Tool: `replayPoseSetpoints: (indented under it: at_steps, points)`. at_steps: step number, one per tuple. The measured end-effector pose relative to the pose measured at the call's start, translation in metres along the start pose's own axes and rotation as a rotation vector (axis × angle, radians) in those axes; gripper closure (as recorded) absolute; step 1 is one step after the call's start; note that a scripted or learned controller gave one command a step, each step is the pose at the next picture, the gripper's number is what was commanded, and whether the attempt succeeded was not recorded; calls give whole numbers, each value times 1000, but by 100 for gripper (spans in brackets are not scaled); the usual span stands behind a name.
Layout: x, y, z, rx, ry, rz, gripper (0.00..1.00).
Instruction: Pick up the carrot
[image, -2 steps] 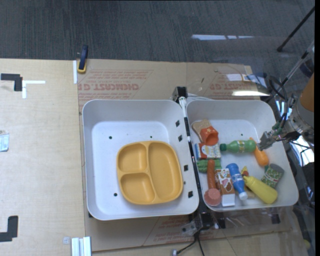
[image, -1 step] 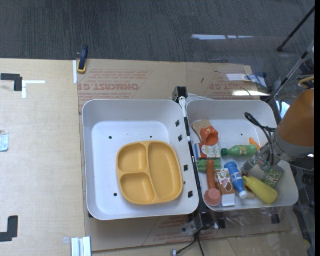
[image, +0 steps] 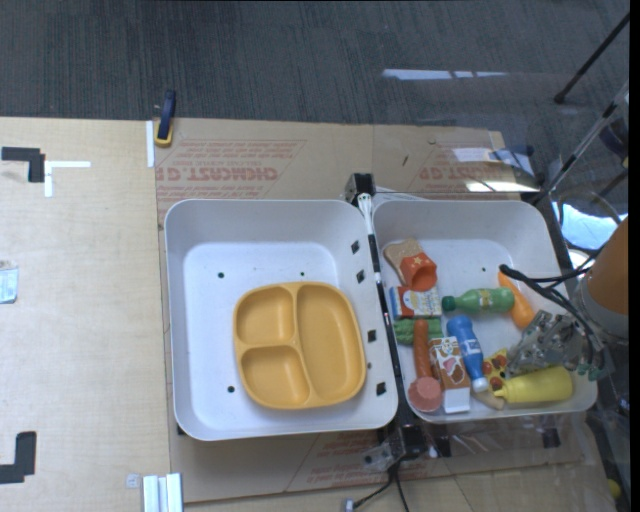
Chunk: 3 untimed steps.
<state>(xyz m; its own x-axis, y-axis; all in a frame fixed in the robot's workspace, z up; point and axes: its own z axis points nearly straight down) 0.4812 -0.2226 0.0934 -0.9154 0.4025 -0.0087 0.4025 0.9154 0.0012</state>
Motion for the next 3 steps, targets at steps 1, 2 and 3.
replayPoseSetpoints:
  at_steps: [1, 2, 3]
  points:
    - [-1, 1, -1, -2, -6, 1, 0]
    - [-70, 36, 1, -4, 5, 410, 0]
    - [-72, 35, -9, -2, -2, 415, 100]
